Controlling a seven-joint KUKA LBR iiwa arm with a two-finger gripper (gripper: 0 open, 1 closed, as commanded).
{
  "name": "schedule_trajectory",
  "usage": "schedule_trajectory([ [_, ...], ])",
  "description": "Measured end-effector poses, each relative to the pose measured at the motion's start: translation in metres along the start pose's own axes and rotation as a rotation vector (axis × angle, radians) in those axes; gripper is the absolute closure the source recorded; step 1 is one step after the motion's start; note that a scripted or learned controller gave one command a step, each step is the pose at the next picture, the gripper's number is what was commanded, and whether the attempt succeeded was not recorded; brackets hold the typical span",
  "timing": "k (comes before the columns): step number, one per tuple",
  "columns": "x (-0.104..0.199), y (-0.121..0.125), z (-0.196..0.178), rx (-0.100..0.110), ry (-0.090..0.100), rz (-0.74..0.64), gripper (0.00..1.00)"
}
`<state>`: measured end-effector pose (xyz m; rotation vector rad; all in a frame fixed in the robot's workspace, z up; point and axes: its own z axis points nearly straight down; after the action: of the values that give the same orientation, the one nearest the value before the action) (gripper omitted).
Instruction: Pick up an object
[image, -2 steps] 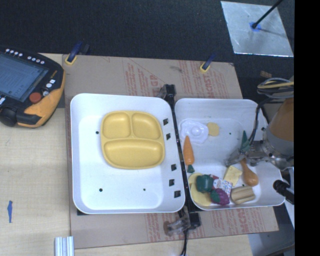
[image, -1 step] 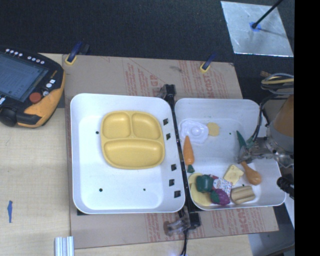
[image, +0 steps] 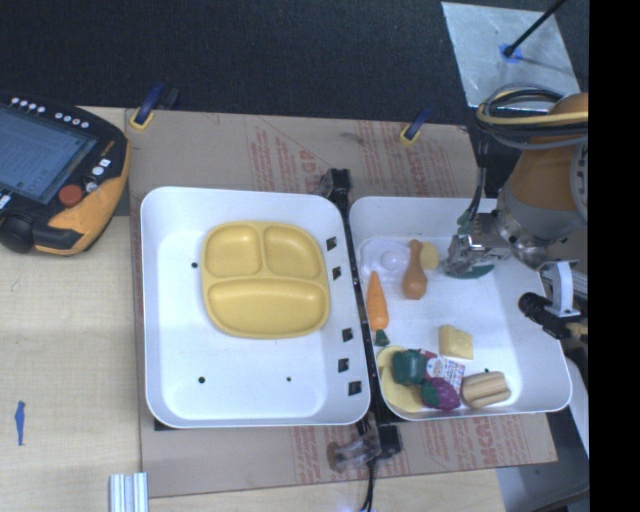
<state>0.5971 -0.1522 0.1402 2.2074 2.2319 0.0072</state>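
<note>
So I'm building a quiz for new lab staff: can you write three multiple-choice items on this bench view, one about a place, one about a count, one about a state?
1. Where does the yellow divided plate lie?
A. in the left bin
B. in the right bin
C. on the bench

2. How many compartments has the plate?
A. two
B. three
C. four

3. How is the toy carrot?
A. held off the bin floor
B. standing upright
C. lying near the right bin's left wall

Answers: 1 A, the plate sits in the middle of the left bin. 2 B, two small sections above one long one. 3 C, it lies lengthwise beside that wall, away from the gripper.
</note>
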Motion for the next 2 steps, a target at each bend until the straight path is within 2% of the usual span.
schedule_trajectory([
  [1,-0.004,-0.004,0.002,0.008,-0.001,0.006,0.0],
  [2,0.056,0.061,0.05,0.006,0.0,0.0,0.0],
])
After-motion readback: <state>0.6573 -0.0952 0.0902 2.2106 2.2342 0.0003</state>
